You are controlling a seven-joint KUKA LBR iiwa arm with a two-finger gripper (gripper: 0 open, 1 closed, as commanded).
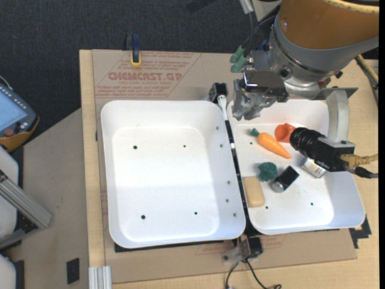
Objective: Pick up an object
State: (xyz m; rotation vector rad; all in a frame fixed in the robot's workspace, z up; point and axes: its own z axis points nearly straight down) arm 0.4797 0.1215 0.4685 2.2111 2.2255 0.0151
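From above, the gripper (245, 108) is hanging over the far-left corner of the right bin (343, 212), close to the divider edge shared with the left bin (114, 161), and I honestly can't tell how it's set or see anything in it. All the candidates look untouched on that bin's floor: the carrot (272, 144) nearest the gripper with an orange cup (283, 130) just behind it, then a green lump (267, 171), a small black block (287, 177) and a tan bar (254, 192) toward the near-left edge. So I'd say nothing's picked yet; the descent, grab and lift are all still to do.
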